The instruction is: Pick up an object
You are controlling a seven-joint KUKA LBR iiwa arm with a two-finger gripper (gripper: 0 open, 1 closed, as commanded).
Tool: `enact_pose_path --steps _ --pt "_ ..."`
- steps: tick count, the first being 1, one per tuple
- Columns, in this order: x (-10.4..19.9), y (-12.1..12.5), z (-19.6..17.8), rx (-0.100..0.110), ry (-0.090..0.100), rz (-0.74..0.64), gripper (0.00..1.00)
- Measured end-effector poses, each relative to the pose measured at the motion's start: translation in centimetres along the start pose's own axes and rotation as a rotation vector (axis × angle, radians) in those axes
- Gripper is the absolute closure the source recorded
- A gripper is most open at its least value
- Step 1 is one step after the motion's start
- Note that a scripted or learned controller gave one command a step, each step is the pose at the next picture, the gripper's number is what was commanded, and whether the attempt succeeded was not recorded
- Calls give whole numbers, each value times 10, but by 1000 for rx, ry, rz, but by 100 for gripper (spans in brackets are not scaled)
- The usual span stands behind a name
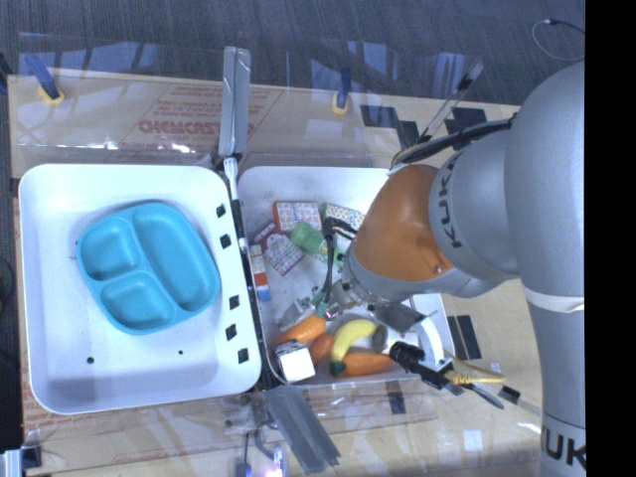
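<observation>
The right bin (pixel 298 182) holds a heap of small things. A yellow banana (pixel 350 338) lies near its front, with an orange carrot (pixel 366 364) before it and another carrot (pixel 304 330) to its left. A white cube (pixel 296 364) sits at the front left corner. Further back lie a green piece (pixel 307 238) and patterned cards (pixel 295 214). My gripper (pixel 332 288) hangs low over the middle of this bin, just behind the banana, under the orange wrist band (pixel 397 237). The arm hides the bin's right half.
The left bin (pixel 60 366) carries a blue three-part plate (pixel 149 264). A red and white small box (pixel 258 266) rests against the right bin's left wall. A grey divider post (pixel 235 102) stands between the bins at the back.
</observation>
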State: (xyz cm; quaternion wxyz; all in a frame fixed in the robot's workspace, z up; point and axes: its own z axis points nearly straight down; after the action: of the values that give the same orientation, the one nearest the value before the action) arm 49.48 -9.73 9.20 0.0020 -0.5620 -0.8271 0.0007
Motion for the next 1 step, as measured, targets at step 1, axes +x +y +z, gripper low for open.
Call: enact_pose_path --steps 1 --pt "-2 -21 2 0 1 -38 0"
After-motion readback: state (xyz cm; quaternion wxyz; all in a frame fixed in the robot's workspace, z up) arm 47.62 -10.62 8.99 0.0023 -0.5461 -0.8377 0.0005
